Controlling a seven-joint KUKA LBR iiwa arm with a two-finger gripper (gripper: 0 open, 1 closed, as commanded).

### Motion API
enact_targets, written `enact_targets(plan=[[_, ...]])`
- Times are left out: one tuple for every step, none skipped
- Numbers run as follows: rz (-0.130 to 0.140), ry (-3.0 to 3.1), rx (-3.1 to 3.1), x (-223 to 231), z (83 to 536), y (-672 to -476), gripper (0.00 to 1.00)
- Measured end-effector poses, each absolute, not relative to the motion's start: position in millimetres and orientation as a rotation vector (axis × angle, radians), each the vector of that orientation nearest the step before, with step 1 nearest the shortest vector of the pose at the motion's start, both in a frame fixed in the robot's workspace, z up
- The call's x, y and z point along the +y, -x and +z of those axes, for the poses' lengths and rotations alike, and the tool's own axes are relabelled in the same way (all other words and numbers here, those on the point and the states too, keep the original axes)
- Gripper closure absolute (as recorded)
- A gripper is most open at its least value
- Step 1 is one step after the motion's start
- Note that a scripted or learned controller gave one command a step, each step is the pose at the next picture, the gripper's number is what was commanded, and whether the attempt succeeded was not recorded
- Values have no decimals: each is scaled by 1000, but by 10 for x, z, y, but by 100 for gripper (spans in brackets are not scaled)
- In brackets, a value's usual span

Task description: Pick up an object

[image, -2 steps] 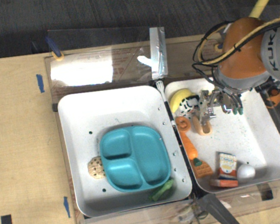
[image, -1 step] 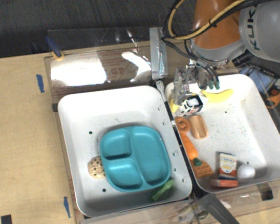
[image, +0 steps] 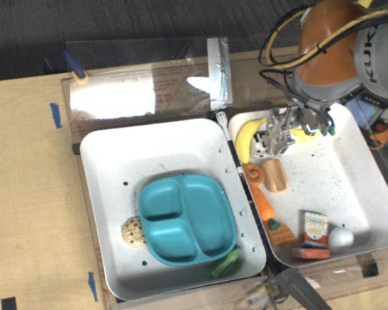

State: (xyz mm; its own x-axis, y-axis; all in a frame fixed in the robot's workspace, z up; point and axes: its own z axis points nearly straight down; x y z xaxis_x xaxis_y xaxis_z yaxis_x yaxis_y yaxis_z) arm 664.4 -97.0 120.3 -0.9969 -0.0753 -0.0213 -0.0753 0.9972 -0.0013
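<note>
My gripper [image: 275,139] hangs over the far left part of the right bin [image: 355,178], fingers pointing down beside a yellow banana [image: 245,138]. A tan cylinder [image: 274,175] lies just in front of the gripper, with a small brown piece [image: 254,173] to its left. An orange carrot [image: 264,204] lies along the bin's left wall. Nothing shows between the fingers.
The right bin's near end holds a small carton [image: 315,227], a white ball [image: 341,238], a red flat piece [image: 312,251] and a small brown and green item [image: 279,232]. The left bin [image: 108,155] holds a teal divided plate [image: 186,216], a cookie [image: 132,232] and a green item [image: 226,263].
</note>
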Motion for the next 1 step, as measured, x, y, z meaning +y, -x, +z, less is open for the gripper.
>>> enact_targets(plan=[[-9,731,3035,-1199,946,-5849,100]])
